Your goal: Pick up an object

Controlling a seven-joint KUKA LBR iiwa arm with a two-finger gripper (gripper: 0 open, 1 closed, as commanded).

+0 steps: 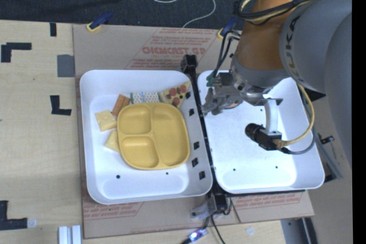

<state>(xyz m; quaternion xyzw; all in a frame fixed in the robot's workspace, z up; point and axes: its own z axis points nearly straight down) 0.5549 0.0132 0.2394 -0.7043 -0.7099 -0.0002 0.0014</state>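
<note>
Arm over the right bin, objects lying in the left bin.

From above, the gripper hangs at the right bin's left edge; whether the jaws are wide or narrow I cannot tell. The yellow divided plate lies in the left bin, with small food pieces touching its upper-left rim.

One camera sits fixed above the bench, looking down at a slant. It stands far enough back to take in both white bins whole, side by side, with the arm entering from the right.
</note>
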